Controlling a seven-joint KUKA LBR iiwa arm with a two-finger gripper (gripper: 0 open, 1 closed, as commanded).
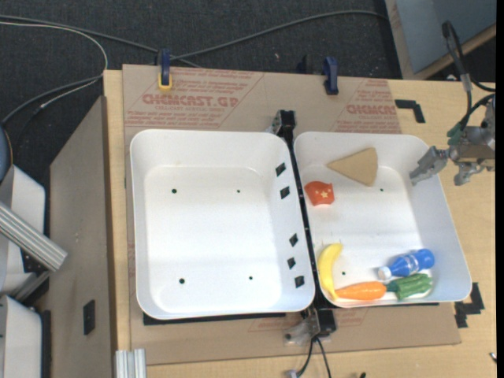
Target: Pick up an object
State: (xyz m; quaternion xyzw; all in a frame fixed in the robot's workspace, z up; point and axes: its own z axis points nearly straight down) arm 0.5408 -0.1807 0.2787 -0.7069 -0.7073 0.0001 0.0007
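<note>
Since the two-finger gripper [443,168] is parked out over the right rim of the right-hand shallow white bin [441,211], I'd say this pick hasn't really started yet. Its two grey fingers look splayed apart with nothing between them, so it's released and carrying nothing. Everything grabbable sits in that right bin: a flat tan wedge that looks like a slice of bread or cardboard [356,166] near the far wall, a small red-orange blocky toy [320,194] close to the divider side, and then a little pile along the near edge, with a curved yellow plastic banana [327,264], an orange toy carrot [361,291], a green plastic vegetable piece [411,287] and a small blue and white bottle-shaped thing [406,264] all bunched up, some of them touching. The left-hand white bin [150,211] has only a few dark dots on its floor. The closest candidate to the gripper is the tan wedge, though it lies flat, which I'd guess makes it a tricky pinch. So what's left is basically the whole job: move in over one item, come down, close on it and lift. The near-edge cluster looks awkward because the pieces crowd each other against the wall.
</note>
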